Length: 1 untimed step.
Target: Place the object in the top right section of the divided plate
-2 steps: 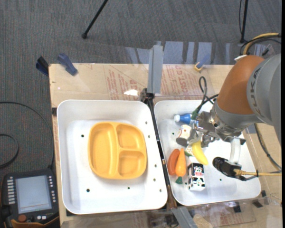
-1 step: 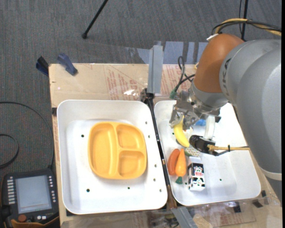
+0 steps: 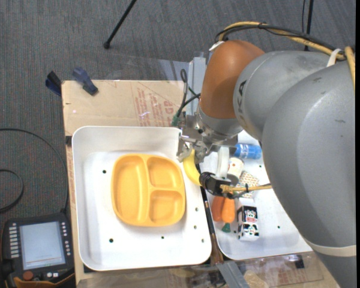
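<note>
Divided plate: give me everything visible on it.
The divided plate is yellow-orange, looks like matte plastic, and has rounded corners and three sections: one long section on its left, two smaller ones stacked on its right. All three look bare. It lies flat, upright, near the middle of the left white bin, touching only the bin floor. The arm is off its right edge.

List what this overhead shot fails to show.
- Claw: open or shut is unclear; the arm covers it.
- Yellow object: mostly hidden behind the claw.
- Right bin: largely covered by the arm.
- Blue item: partly hidden, unidentifiable.
</note>
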Each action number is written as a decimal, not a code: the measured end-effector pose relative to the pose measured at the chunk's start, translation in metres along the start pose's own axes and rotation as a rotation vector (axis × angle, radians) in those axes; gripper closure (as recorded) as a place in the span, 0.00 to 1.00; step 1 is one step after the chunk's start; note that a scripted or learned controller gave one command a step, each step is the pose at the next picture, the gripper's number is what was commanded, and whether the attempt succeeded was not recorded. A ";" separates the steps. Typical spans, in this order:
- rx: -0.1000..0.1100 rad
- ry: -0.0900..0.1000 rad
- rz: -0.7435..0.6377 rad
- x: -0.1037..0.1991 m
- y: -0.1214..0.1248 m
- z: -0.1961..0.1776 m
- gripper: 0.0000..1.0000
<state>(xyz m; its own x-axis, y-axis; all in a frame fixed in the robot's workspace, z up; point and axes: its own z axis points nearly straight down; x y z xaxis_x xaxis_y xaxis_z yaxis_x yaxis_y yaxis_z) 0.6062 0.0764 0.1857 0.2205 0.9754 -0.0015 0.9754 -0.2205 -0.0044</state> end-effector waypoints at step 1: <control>0.000 0.000 0.000 0.000 0.000 0.000 0.00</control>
